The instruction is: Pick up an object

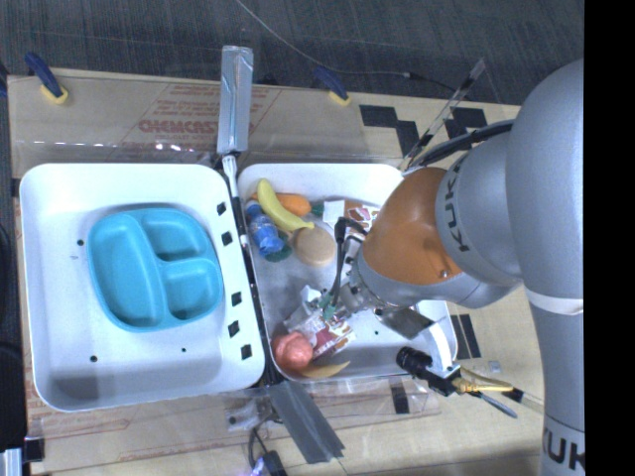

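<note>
The claw is reaching down among clutter in the right bin; whether it is gripping anything, I cannot tell. A banana is lying beyond it, a red fruit just nearer.

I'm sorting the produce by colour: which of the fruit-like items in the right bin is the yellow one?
The banana, curved and yellow, at the bin's far left corner. The orange piece touches it; the reddish round fruit lies at the near edge.

Left white bin bearing a blue divided tray, set on a cardboard-covered bench with blue clamps at its far edge, a grey metal strip standing between the bins, dark carpet beyond.
</note>
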Motion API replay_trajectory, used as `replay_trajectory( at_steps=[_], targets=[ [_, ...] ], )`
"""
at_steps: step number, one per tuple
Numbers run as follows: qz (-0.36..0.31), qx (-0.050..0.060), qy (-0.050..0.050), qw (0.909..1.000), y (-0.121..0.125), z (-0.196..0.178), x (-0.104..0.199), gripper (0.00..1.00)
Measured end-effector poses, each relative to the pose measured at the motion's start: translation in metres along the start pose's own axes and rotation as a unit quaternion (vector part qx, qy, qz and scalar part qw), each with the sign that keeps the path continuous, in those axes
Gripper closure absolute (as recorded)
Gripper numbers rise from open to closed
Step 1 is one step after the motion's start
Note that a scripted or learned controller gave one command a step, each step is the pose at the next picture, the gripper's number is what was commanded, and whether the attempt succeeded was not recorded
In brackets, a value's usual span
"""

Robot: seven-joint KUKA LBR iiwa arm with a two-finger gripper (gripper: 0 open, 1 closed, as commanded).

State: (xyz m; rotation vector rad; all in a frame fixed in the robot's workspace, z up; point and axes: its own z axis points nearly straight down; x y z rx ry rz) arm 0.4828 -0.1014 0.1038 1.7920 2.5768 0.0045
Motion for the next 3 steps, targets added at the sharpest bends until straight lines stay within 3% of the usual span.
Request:
replay_trajectory(
  at_steps=[1,2,3],
  targets=[
    [-0.035,0.0,0.001,0.9994,0.056,-0.089,0.055,1.0],
    [-0.004,0.0,0.0,1.0,0.102,-0.214,0.084,1.0],
    [-0.089,0.004,0.002,0.996,0.044,-0.149,0.094,1.0]
  ],
)
